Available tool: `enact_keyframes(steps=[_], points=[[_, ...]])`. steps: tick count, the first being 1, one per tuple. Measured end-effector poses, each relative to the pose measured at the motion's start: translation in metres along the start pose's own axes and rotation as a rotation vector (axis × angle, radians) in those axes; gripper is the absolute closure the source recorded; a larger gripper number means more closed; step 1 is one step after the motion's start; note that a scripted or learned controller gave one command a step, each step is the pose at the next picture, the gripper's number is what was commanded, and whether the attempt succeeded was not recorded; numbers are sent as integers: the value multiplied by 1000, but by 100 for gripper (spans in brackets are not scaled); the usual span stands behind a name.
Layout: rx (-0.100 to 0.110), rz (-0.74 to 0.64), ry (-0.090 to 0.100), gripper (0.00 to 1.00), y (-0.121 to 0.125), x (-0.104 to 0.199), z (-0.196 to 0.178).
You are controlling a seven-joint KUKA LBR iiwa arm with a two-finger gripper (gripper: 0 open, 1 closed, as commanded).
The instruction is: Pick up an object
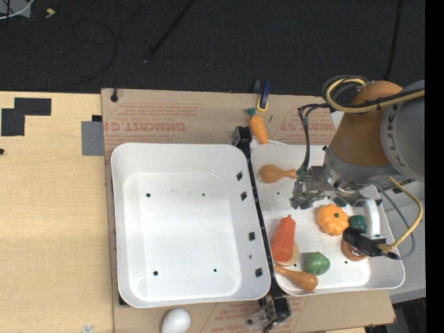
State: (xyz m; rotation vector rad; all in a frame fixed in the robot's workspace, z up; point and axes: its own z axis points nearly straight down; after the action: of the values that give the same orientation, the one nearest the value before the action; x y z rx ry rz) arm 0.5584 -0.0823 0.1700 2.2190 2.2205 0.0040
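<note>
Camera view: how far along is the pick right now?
Done: the arm has reached into the right bin, with the tool low among the toys. In hand: nothing I can confirm. The orange pumpkin, red pepper and green toy lie on the floor. Left: grasp and lift.

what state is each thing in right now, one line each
gripper: low inside the right bin, fingers unclear
right bin: holding toy food
left bin: sitting flat beside the right bin
red pepper: lying in the right bin near the divider
pumpkin: loose, just right of the gripper
green pepper: resting near the front edge
carrot: propped on the right bin's back rim
white egg: outside both bins, on the bench
</note>
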Motion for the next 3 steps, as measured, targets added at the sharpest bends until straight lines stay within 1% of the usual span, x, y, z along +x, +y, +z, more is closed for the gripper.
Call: enact_keyframes(steps=[1,2,3], points=[[-1,6,-2,100,-66,-13,82],[-8,-9,2,100,1,66,-24],[9,-1,1,100,-17,94,-17]])
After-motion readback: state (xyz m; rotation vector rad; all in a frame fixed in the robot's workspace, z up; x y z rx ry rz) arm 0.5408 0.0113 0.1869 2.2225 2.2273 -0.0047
